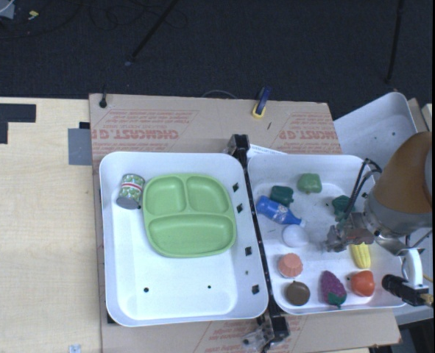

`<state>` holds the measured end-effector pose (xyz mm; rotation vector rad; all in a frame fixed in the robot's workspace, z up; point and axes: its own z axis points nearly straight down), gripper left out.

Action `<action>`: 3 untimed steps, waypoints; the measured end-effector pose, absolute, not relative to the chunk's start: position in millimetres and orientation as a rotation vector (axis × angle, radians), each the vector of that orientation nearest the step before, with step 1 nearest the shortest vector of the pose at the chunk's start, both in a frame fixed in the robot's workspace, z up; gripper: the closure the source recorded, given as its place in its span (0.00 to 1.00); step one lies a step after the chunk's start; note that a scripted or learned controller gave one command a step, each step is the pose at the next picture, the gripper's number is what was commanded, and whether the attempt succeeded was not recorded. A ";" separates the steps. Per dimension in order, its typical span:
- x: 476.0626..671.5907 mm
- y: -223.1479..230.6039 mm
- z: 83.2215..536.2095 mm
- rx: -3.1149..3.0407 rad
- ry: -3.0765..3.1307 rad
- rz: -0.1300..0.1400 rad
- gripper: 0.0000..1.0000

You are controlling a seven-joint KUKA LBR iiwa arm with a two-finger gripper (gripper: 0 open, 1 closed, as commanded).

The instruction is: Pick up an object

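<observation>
Under the green plate (189, 215): a big sheet of brown cardboard (165, 127) with red letters on it.

Around the green plate: the left white bin (169, 300).

Just right of the green plate, past a black divider: the right white bin (272, 166), touching the left one.

Far right of the green plate: the grey arm (402, 190), with its orange band, reaching into the right bin.

The green plate itself: three sections, lying flat.

Right of the green plate, low in the right bin: the gripper (342, 235). Open or shut? Cannot tell (too dark and blurry). Nothing seen held in it.

Right of the green plate, nearest to it: a blue bottle (276, 212) on its side.

Touching the green plate's left edge: a small can (131, 190).

Further right of the green plate, all in the right bin, the toys to pick from:
- a light green lump (310, 183) near the top
- a dark green lump (281, 194) just above the bottle
- a purple toy (333, 287) near the bottom edge
- a white ball (294, 235) left of the gripper
- a yellow toy (360, 254) just beside the gripper
- a red toy (362, 283) below the yellow one
- a pink toy (291, 265)
- a brown ball (298, 293) below the pink one

Up and right of the green plate, on the cardboard's far edge: a small yellow and blue clip (260, 103).
</observation>
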<state>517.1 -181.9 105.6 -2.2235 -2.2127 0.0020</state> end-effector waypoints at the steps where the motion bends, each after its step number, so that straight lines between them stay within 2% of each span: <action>1: 513.4 -173.2 157.0 -2.222 -2.223 -0.002 1.00; 2: 523.1 -176.8 205.0 -2.223 -2.223 -0.003 1.00; 3: 523.6 -177.7 228.8 -2.222 -2.222 -0.001 1.00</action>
